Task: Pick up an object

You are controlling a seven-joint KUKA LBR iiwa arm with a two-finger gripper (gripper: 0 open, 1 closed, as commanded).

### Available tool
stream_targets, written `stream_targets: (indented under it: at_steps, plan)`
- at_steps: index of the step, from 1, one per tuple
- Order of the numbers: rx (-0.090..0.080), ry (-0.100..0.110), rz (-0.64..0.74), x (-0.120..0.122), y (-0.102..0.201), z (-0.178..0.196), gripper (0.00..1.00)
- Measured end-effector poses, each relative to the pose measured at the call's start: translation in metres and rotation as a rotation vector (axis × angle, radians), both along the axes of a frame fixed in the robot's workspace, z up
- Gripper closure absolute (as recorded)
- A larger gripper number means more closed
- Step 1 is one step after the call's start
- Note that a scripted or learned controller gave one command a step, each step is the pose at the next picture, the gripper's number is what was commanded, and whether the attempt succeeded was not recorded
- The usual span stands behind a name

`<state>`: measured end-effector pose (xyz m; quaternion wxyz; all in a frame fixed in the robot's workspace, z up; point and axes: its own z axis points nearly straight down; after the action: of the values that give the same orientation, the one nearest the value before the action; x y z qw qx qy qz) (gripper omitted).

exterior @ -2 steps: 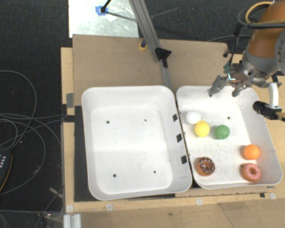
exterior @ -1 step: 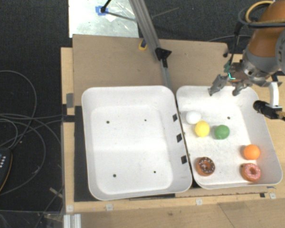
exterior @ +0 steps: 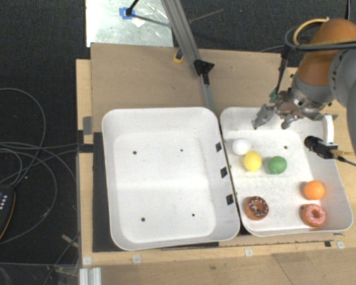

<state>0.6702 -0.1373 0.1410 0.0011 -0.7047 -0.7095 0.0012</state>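
Two shallow white bins are being borne side by side by the bench (exterior: 86,159). In the left bin (exterior: 124,129) no object is being shown. In the right bin (exterior: 338,212) six small objects are being counted: one white ball (exterior: 241,146), one yellow ball (exterior: 252,161), one green ball (exterior: 276,164), one orange ball (exterior: 314,190), one brown-glazed doughnut (exterior: 256,207) and one pink-glazed doughnut (exterior: 313,215). The white and the yellow ball are being seen just beside each other near the bin's left wall; the green ball is lying near the yellow one. The two doughnuts are lying along the near edge, well apart.

The arm (exterior: 335,58) is being extended from the right, with the wrist bent downward over the far part of the right bin. The gripper (exterior: 274,117) is being held with its two fingers spread apart, and nothing is being gripped between them. It is being kept apart from the balls, above bare bin floor.
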Motion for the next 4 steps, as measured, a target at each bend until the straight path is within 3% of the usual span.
stream_targets:
  at_steps: [1,2,4]
  plan:
    - [0.0,0.0,0.0,0.0,0.001,-0.052,0.0]
    - [-0.002,-0.009,0.003,0.002,0.0,-0.037,1.0]
    - [-0.002,-0.013,-0.002,0.001,-0.006,0.08,1.0]
